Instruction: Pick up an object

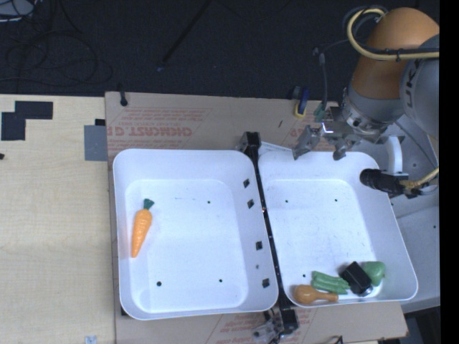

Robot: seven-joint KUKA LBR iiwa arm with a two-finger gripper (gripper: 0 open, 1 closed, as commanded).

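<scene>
An orange carrot (140, 228) with a green top lies at the left side of the left bin (183, 167). In the near right corner of the right bin (326, 192) lie a green pod-shaped vegetable (330, 282), a yellow-orange pear-shaped piece (313, 294), a black block (356, 277) and a green piece (374, 269), bunched together. My gripper (320, 143) hangs above the far rim of the right bin, open, with nothing between its fingers. It is far from all the objects.
A black divider (259, 213) runs between the two bins. Cardboard (186, 120) lies under the bins. A black cylinder (380, 179) sticks out from the arm over the right bin's far right corner. Cables (319, 77) hang near the wrist.
</scene>
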